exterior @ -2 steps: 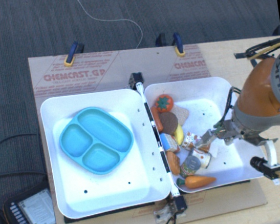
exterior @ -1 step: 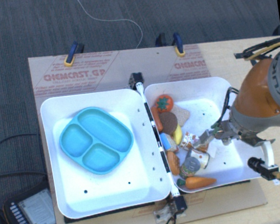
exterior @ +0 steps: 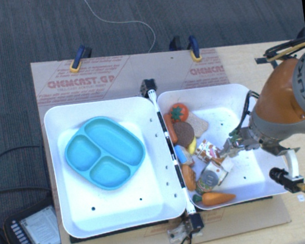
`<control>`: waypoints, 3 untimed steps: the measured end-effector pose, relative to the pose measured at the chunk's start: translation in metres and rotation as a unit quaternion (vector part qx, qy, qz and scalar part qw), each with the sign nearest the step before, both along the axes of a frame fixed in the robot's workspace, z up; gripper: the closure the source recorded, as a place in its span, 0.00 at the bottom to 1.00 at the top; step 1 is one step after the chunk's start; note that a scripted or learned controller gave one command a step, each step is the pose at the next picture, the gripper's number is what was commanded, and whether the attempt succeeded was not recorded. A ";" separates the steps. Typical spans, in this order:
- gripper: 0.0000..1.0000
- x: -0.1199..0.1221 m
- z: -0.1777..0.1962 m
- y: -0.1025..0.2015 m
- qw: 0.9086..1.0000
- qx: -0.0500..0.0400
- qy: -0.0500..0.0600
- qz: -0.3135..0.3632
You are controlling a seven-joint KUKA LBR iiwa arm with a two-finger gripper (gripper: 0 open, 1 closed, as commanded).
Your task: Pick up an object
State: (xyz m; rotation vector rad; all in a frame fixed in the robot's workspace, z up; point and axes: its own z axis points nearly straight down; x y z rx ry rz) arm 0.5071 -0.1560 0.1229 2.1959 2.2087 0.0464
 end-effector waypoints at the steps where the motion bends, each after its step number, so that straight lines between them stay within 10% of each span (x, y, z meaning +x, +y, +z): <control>1: 0.00 -0.001 -0.001 0.000 1.000 0.001 0.001 0.000; 3: 0.00 -0.017 -0.035 0.053 1.000 -0.004 0.015 -0.003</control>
